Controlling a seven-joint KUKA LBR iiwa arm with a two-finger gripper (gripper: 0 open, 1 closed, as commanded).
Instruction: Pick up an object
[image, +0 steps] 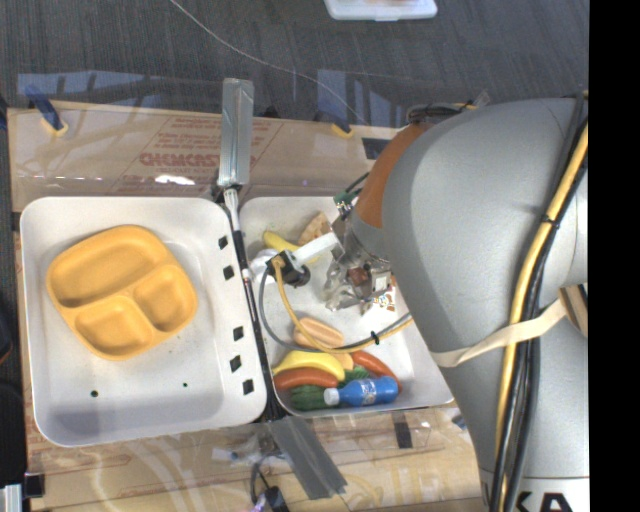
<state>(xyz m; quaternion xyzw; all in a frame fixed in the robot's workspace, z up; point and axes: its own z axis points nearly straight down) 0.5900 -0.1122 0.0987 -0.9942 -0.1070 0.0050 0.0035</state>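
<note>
Over right-hand shallow white bin (300, 212): my two-finger gripper (348, 290), jaw state indiscernible. Beyond the bins, clear plastic sheet (180, 150) bears red mirrored lettering, illegible.

We look down from one fixed camera above the bench (120, 150), tilted so the far edge sits at the top of the frame and the near edge at the bottom. Both white bins lie side by side below us, the left bin (40, 400) in full, the right bin (290, 208) partly covered by the arm (480, 240), which enters from the right and looms large, close to the lens.
</note>
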